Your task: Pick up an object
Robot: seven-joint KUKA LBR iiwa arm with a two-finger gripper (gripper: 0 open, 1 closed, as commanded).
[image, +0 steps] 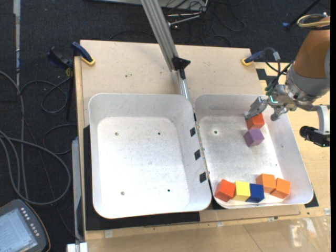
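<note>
Camera view looks down at a slant on a tan bench with two white bins side by side. Left bin has just specks and a few small holes on its floor. Right bin has all the blocks.

Arm comes in from the right, orange band up top, grey wrist below it. Gripper sits over the far part of the right bin, with one grey finger angled down and touching or nearly touching the top of an orange block. The other finger sits off to the right of that block. Jaws look spread, not pinching anything as far as I can see; the orange block sits below them on the bin floor rather than between them.

Purple block is just beside the orange one, nearer the camera, touching or almost touching it.

Along the near wall of the right bin there's a row of blocks bunched together: red-orange block, yellow block, blue block, then two more orange cubes at the right end.

Silver pole runs diagonally from the top down to the gap between the bins. Blue-and-yellow clamps grip the bench's far corners. Cables lie on the dark floor at left.
</note>
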